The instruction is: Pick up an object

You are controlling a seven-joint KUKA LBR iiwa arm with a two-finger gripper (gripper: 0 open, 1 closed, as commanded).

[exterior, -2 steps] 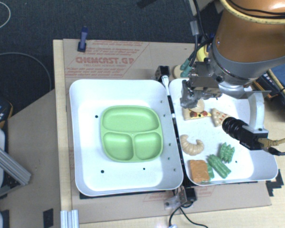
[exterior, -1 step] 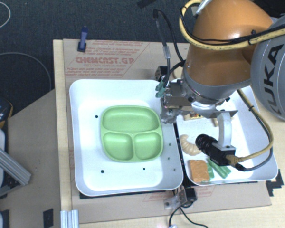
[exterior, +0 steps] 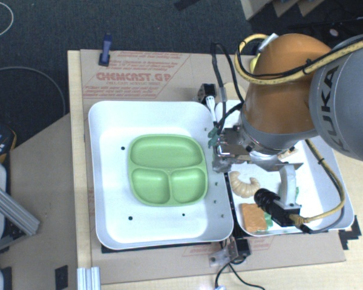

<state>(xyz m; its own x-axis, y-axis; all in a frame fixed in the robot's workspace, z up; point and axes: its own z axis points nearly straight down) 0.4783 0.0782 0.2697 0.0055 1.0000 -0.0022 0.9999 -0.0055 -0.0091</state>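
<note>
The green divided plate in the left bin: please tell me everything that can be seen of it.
The green divided plate is pale green with a matte, plastic-like look and rounded corners. It has three compartments: one wide one at the far side and two smaller ones side by side at the near side, all without contents. It lies flat and upright, roughly in the middle of the left white bin, resting on the bin floor. Nothing else touches it; the arm is over the right bin.
</note>
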